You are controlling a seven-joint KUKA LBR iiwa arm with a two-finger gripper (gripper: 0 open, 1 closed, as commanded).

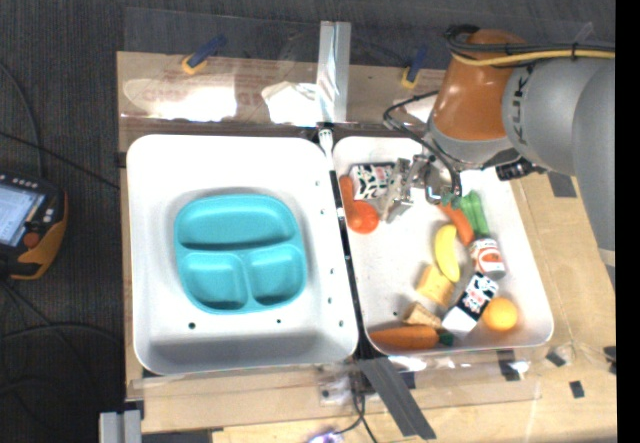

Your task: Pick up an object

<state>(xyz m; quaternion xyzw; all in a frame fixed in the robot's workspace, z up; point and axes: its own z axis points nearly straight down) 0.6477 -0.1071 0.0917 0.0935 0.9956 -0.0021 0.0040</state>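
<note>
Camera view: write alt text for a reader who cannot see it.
A grey robot arm reaches from the right, its gripper low over the right bin beside a black-and-white carton. That bin also holds toy food, including a banana and an orange. The left bin holds a turquoise divided tray.

The grey arm casing [560, 116], just right of and above the pincer [412, 188], carries dark letters that read "KU", cut off by the casing's curve. The black-and-white printed carton [372, 180] just left of the pincer bears markings too small to read. So does the red-and-white can [487, 257] below and to its right.
</note>
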